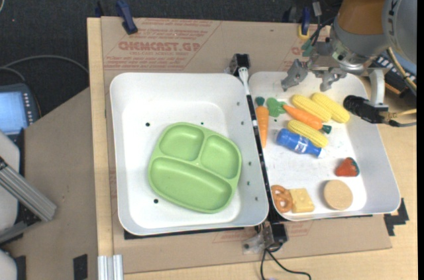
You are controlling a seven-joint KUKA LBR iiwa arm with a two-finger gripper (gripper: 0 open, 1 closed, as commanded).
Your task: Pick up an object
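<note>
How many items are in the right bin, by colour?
Yellow: 4, namely two corn cobs, cheese cube, third yellow piece
Orange: 2, namely carrots
Blue: 1, bottle
Red: 1, strawberry
Tan/brown: 2, namely round cookie, pretzel
Total: 10

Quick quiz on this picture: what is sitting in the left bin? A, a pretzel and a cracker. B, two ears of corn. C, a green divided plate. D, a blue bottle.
C: the green divided plate lies alone in the left bin, while the food items sit in the right bin.
</note>
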